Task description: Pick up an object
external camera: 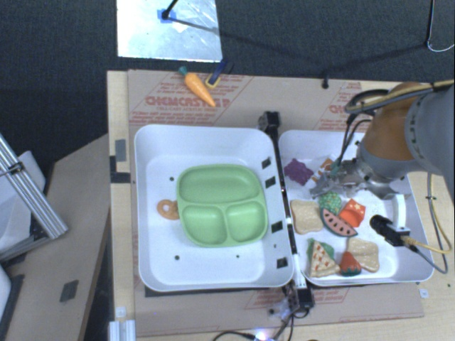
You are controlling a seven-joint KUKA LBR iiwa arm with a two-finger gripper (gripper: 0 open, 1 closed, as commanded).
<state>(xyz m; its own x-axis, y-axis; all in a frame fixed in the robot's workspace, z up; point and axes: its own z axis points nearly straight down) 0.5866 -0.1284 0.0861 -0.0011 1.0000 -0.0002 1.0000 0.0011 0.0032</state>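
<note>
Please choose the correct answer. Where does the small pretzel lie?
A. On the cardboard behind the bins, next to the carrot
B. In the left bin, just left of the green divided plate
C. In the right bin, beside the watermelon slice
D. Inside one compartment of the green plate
B: the pretzel lies on the floor of the left bin, just beside the left edge of the green divided plate.
</note>
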